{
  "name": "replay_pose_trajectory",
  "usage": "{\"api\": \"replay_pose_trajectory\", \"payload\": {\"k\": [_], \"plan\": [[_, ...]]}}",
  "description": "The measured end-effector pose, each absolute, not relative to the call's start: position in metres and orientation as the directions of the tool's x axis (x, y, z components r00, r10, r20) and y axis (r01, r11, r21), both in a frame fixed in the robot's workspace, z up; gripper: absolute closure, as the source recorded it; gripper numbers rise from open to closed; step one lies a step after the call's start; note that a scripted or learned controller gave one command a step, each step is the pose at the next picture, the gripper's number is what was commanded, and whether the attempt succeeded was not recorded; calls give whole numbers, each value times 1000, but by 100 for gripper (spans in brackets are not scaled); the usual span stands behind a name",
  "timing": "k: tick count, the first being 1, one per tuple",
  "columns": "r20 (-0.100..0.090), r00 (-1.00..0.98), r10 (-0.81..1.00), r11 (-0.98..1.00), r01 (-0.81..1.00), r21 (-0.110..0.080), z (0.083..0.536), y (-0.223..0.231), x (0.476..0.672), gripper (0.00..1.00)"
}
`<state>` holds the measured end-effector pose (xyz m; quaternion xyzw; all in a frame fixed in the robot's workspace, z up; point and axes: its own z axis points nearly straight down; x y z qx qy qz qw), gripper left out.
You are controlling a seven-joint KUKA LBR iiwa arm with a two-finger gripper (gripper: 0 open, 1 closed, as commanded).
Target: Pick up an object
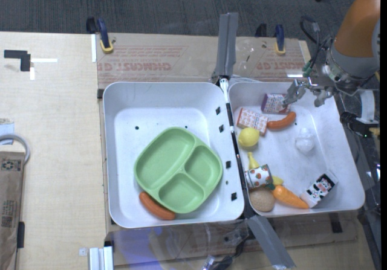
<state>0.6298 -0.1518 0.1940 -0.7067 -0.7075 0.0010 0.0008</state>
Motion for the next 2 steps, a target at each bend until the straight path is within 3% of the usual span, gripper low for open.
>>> {"api": "replay_pose_trajectory", "payload": {"k": [1,2], "plan": [[-1,-205,979,205,979,0,92,-165,645,0],[-2,-217,976,217,976,2,176,-181,660,0]]}}
